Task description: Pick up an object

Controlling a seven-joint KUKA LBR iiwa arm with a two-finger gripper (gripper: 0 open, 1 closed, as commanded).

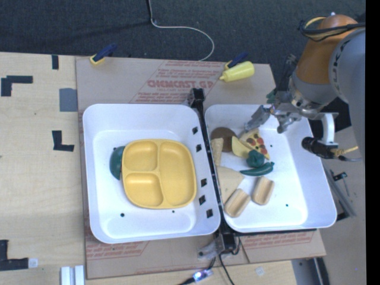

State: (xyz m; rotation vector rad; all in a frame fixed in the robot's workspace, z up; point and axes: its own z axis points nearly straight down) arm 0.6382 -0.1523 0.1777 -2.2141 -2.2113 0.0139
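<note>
Toy food pieces lie heaped in the right bin [309,200]: a pizza slice [252,142] with red spots, a green pepper-like piece [257,167] just beside it, two tan bread-like rolls [263,190] and [237,203] toward the bin's near edge, and a brown piece [221,133] at the far left corner. The pincer [268,119] hangs over the bin's far edge, just above the pizza slice — its fingers are spread and nothing sits between them. The grey arm [332,58] with its orange band reaches in from the counter's right side.

In the left bin [98,177] a yellow divided plate [159,173] rests over a dark green object [115,162] that peeks out at its left edge.

Cardboard [166,82] under the bins carries red printing — it appears to read "CHEMCAST GP". A yellow clamp [238,71] grips the cardboard's far edge, and a white cable [178,25] loops across the dark floor beyond.
</note>
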